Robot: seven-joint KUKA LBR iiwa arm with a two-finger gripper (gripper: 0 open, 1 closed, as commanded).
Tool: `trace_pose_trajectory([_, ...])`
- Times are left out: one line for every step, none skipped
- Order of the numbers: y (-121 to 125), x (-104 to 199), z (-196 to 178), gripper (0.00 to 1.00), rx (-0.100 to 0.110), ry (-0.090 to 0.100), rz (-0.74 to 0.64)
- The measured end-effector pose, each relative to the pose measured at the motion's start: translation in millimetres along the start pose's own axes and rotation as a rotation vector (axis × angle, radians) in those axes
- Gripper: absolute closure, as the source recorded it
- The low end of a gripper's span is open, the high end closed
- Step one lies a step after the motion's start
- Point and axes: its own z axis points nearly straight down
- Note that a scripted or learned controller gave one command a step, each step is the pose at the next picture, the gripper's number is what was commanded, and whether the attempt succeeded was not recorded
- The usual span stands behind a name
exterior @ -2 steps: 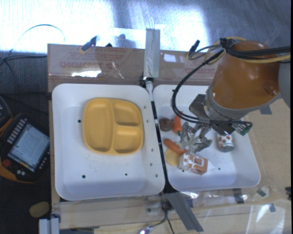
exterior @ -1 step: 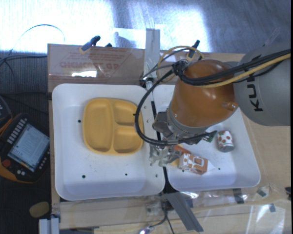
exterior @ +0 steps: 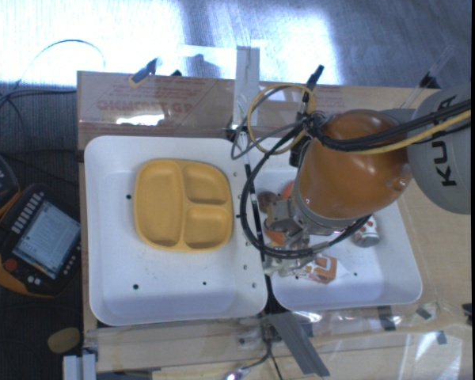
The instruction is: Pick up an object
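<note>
My arm's orange wrist band (exterior: 350, 169) hangs over the right bin (exterior: 396, 287) and covers much of its inside. The gripper (exterior: 287, 248) points down beneath it, low over the bin's left part, mostly hidden by the wrist and cables. An orange-and-white packet (exterior: 322, 270) lies on the bin floor just right of the gripper. A small can (exterior: 367, 232) with a red and white label lies further right. An orange object (exterior: 286, 190) peeks out at the wrist's left edge.
The left bin (exterior: 111, 283) holds a yellow divided plate (exterior: 184, 204). Black and yellow cables (exterior: 257, 125) loop from the arm over the divider between the bins. A cardboard sheet (exterior: 142, 101) lies behind the bins. Handheld controllers (exterior: 32, 236) sit at the far left.
</note>
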Motion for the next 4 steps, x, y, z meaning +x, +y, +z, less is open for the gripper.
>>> trace_pose_trajectory([9, -64, -14, 1.0, -0.001, -0.004, -0.52])
trace_pose_trajectory([0, -19, -36, 1.0, 0.001, -0.003, -0.789])
trace_pose_trajectory([6, -78, -15, 1.0, -0.003, -0.005, -1.066])
trace_pose_trajectory([1, -65, 1, 1.0, -0.004, -0.005, -1.293])
